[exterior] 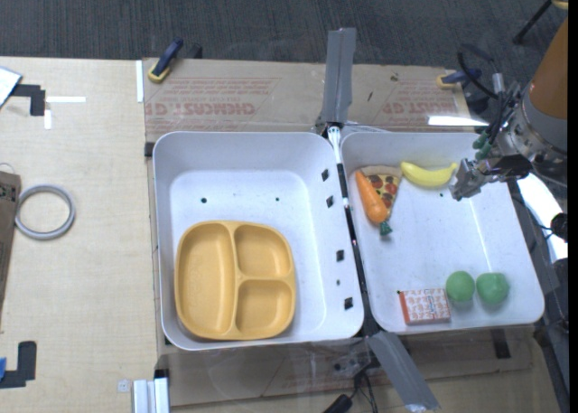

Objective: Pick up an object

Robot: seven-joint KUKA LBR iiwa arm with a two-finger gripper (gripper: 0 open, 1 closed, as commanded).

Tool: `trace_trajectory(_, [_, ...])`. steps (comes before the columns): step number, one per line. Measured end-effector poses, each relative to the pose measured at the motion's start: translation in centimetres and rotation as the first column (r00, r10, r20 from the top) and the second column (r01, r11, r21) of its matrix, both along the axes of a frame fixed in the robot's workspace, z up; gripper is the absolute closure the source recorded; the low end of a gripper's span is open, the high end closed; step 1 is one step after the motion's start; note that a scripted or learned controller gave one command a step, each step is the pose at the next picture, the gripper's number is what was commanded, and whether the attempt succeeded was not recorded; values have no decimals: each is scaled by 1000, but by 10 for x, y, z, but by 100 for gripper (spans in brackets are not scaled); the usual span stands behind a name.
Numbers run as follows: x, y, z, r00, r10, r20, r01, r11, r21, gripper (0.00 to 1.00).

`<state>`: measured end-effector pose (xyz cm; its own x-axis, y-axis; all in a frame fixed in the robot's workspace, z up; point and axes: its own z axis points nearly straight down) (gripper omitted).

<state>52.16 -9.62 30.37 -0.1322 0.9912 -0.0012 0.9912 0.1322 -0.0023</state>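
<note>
Bins sit side by side, and all places here are told from the right bin (506, 248). Above its far right part hangs the gripper (462, 183), just beside the banana (428, 173) at the far wall; whether its pincer is apart or together, I cannot tell. A carrot (370, 198) lies against its left wall, two green balls (476, 287) near its front right corner.

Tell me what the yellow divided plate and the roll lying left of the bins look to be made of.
Divided plate: probably matte plastic, given its even colour, rounded moulded ridges and dull sheen. Roll: likely tape, a thin grey ring with a pale, slightly glossy edge; the exact material is unclear.
</note>
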Motion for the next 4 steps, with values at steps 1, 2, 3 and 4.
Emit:
trace_trajectory(1, [1, 0, 8, 1000, 2, -2, -2, 1000, -2, 100])
trace_trajectory(2, [-11, 73, -31, 996, 86, -1, -86, 996, 0, 100])
trace_trajectory(3, [29, 145, -81, 993, 115, -2, -115, 993, 0, 100])
trace_trajectory(4, [-12, 71, -48, 954, 301, 0, -301, 954, 1, 100])
